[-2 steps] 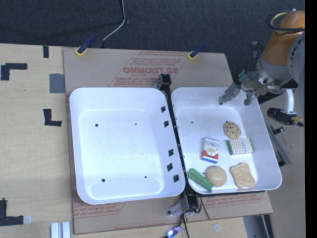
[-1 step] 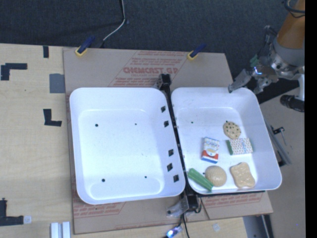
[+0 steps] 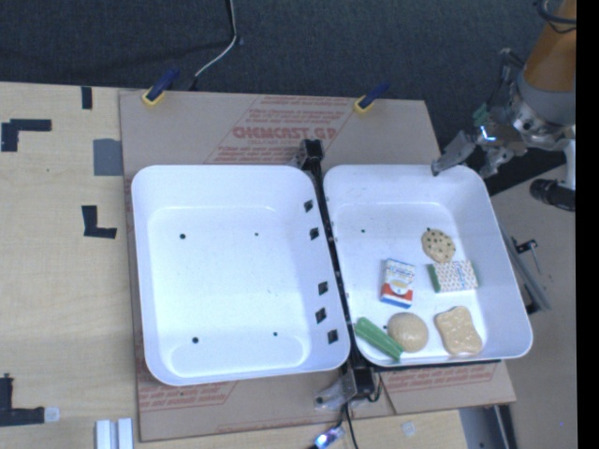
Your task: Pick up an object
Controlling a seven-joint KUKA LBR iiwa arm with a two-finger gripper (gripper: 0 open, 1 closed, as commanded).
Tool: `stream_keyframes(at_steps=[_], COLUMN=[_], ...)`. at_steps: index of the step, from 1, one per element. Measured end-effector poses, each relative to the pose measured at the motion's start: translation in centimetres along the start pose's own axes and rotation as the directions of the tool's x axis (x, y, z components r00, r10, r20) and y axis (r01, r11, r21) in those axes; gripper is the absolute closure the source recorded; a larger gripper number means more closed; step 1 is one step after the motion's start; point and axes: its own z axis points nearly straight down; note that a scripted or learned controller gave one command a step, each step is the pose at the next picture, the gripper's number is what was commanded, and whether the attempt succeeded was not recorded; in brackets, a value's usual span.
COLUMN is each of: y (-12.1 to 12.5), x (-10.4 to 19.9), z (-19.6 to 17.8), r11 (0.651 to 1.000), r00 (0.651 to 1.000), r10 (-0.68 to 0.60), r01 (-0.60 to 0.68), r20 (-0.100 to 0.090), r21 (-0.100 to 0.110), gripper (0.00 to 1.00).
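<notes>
The right bin holds several small items near its front right corner: a round speckled cookie, a white, red and blue carton, a patterned packet with a green edge, a green pod, a tan round bun and a tan bread slice. My gripper hangs above the back right corner of that bin, well apart from the items. Its fingers are spread and hold nothing.
The left bin sits beside the right one, joined by a black hinge strip. Both rest on a cardboard sheet held by clamps. A black cable runs in at the back.
</notes>
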Motion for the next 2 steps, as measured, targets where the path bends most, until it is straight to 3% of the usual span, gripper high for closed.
stream_keyframes(at_steps=[1,2], y=[0.08,0.07], x=[-0.01,0.05], z=[-21.43,-21.21], r11=[1.000,1.000], r00=[1.000,1.000], r10=[-0.001,-0.001], r01=[0.002,0.001], r20=[0.007,0.003], r21=[-0.017,0.000], gripper=[0.00,1.00])
